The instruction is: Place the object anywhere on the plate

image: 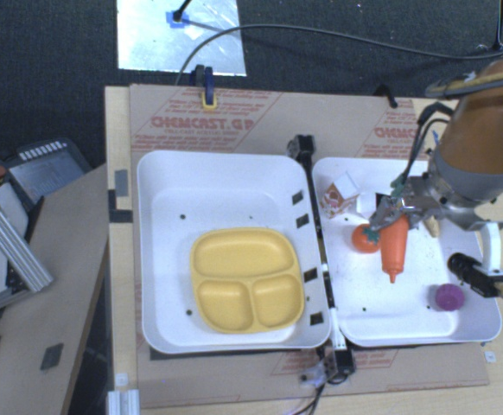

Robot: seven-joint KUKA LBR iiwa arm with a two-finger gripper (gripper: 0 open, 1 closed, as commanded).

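Here the arm (480, 137) reaches in from three o'clock over the right bin (485, 322); its tool (388, 221) sits at the top of an orange bottle (394, 247), but I cannot tell if it grips the bottle or is released. The bottle is slim, bright orange, tapering to a narrow tip that points toward six o'clock; it lies near the middle of the right bin, touching a small orange ball (364, 238) at its nine o'clock. A purple ball (448, 296) rests toward five o'clock; a small carton (334, 199) toward ten. In the left bin (161, 232) lies the yellow three-part plate (246, 279), well apart from the bottle; both bins sit on the desk (260, 115).
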